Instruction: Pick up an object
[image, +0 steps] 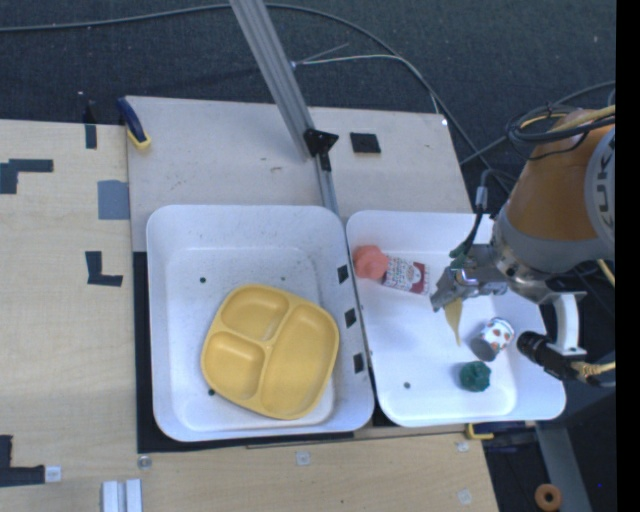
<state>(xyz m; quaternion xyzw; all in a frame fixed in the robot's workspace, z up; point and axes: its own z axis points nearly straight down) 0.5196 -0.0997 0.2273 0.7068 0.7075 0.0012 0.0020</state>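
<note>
1. The gripper (452, 290) hangs over the middle of the right bin (430, 395), at the right of the frame. Whether its fingers are released or clenched I cannot tell; they read as a dark grey cluster with no clear gap.

2. Things to pick lie in the right bin: a pink ball (371, 262) at its upper left, touching a red-and-white packet (405, 274); a pale yellow wedge (455, 320) just below the gripper; a silver piece (491, 338) lower right of it; a green lump (474, 376) near the lower edge. A yellow tray (271, 349) lies in the left bin (165, 300).

3. Risk: the gripper sits between the packet and the wedge, so a straight descent may land on bare bin floor and close on nothing.

4. Risk: the wedge looks thin and flat, so the fingers may slide over it rather than get under an edge.

5. Risk: the ball is round and rests against the packet; a push from one side would likely roll it away or drag the packet along.

6. Risk: the silver piece looks shiny and rounded, so it may squirt out of a squeeze.

7. Hard to make out: the wedge's upper end is hidden under the gripper, and what the silver piece actually is stays unclear. The arm's body covers the bin's upper right corner.
</note>
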